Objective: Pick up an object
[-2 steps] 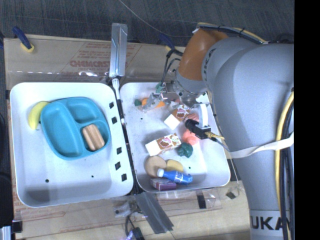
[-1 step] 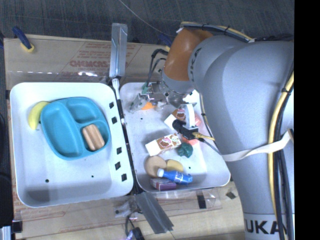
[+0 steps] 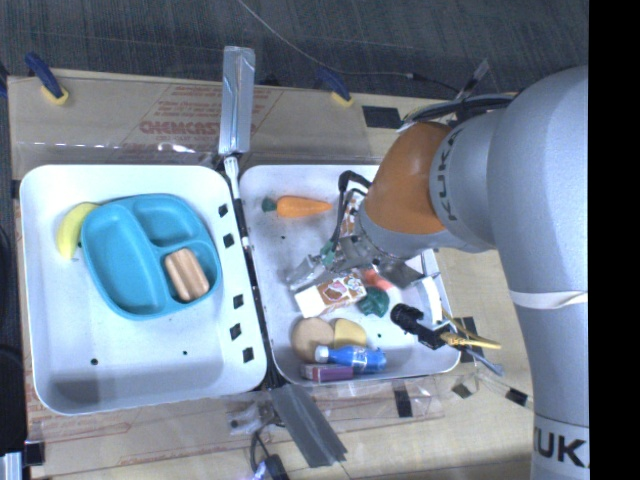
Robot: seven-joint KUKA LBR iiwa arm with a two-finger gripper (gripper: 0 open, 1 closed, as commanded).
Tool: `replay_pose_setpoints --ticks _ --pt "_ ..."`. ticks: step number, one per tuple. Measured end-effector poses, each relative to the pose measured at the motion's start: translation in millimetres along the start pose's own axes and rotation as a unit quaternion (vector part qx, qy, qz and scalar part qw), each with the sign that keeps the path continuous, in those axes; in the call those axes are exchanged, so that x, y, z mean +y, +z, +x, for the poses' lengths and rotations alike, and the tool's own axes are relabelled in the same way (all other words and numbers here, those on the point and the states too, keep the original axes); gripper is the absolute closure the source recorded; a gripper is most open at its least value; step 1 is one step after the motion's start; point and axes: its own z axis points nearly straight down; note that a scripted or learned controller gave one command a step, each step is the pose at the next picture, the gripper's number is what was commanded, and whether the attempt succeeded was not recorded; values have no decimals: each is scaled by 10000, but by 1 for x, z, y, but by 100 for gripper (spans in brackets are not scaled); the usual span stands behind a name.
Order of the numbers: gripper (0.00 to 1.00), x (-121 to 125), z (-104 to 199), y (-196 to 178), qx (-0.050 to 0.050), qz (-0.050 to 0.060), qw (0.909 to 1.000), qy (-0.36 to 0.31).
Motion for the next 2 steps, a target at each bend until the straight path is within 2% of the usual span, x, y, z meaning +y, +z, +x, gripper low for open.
replay_pose_setpoints --ticks 1,2 --pt "0 97 -26 0 7 6 9935 1142" --pt "100 98 -26 -11 6 16 9938 1109"
